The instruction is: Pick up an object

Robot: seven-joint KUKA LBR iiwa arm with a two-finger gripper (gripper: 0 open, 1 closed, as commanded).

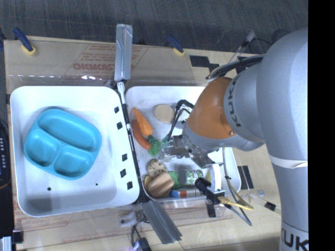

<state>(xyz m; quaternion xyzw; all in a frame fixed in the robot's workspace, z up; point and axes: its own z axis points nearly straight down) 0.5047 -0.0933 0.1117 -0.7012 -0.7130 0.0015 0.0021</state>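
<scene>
**Arm low over the right bin**

Nearest us, at the right white plastic bin's (137,95) front edge, a brown bread-like lump (159,183) sits beside a marker pen (184,193), with a small speckled cookie (155,166) just behind. The gripper (170,149) hangs right at the green leafy end of the orange toy carrot (141,126) — whether it's gripping, I cannot tell. Beyond, a pale beige disc (164,113). Over in the left white bin (21,95), a blue divided plastic plate (62,143).

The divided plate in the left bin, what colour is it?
Bright blue. The divided plate shows best in the camera view, lying in the left bin.
</scene>
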